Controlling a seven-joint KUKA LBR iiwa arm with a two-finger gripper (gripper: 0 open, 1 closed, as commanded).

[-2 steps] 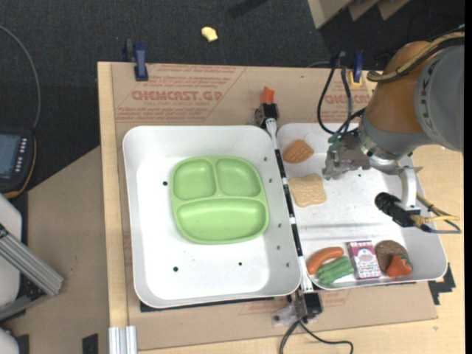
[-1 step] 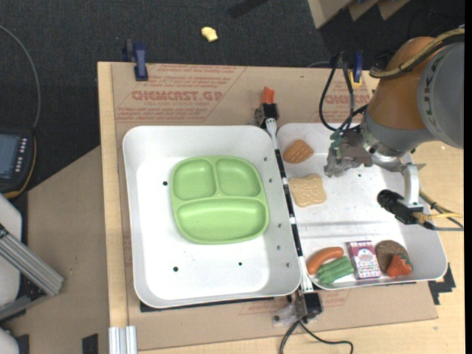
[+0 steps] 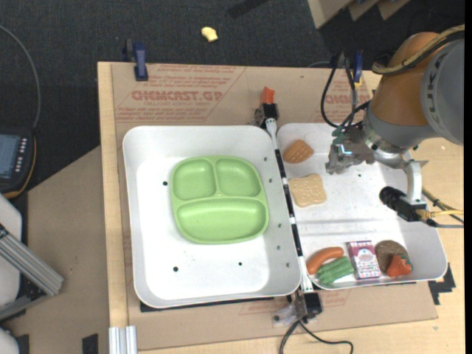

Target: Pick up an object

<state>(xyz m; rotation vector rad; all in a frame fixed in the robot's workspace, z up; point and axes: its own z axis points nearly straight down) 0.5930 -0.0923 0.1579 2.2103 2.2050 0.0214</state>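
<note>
Over the right bin [image 3: 413, 220], toward its 12 o'clock edge: the gripper [image 3: 346, 155], hanging low above bare white floor. Whether spread or pressed together, impossible to tell. Nothing visibly carried. At roughly 9 o'clock from it, just beside, a tan rounded piece [image 3: 298, 152]; at 7 o'clock, near, a pale waffle-like square [image 3: 307, 190]. Crowded along the bin's 6 o'clock edge: an orange sausage [image 3: 325, 257], a green pod [image 3: 335, 271], a small pink box [image 3: 364, 260], a brown-and-red lump [image 3: 393, 257]. In the left bin [image 3: 147, 257], a green divided plate [image 3: 219, 199]. By appearances, nothing picked yet: choice, descent, closing and lift all left to do.
</note>
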